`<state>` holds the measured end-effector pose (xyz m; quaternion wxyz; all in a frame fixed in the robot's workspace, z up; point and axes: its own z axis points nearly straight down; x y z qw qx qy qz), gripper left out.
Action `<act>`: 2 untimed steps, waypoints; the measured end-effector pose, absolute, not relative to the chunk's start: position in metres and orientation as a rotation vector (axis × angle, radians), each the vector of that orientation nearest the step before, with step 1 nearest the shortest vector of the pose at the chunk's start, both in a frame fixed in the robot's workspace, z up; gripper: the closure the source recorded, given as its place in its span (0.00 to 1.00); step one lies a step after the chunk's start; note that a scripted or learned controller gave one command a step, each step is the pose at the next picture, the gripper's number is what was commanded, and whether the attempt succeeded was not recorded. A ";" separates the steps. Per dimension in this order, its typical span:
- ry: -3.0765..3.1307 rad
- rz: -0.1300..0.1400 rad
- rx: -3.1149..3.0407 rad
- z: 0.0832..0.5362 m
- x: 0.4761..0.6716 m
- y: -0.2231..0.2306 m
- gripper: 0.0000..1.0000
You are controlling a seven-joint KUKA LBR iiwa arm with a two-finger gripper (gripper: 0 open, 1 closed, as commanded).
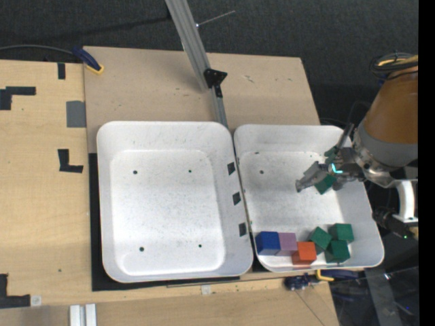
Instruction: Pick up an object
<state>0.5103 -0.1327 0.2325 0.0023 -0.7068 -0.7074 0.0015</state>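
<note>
1. Currently the gripper is hanging over the right bin, near its right wall, with the arm reaching in from the right.
2. A green block is showing at the jaws, apparently clamped between them and lifted clear of the bin floor; the slanted view is making the clearance hard to confirm.
3. Remaining objects are sitting clustered along the bin's near edge: blue block, purple block, orange block, and three green blocks.
4. The left bin is taking no part in this.
5. Judgement: the grasp is looking made and the lift is under way; what is left is raising the block well clear and checking it is not slipping.
</note>
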 end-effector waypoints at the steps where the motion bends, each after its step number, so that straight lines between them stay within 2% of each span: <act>1: -2.222 0.001 -2.219 0.234 0.511 -0.133 0.00; 2: -2.217 0.008 -2.216 0.170 0.511 -0.132 0.00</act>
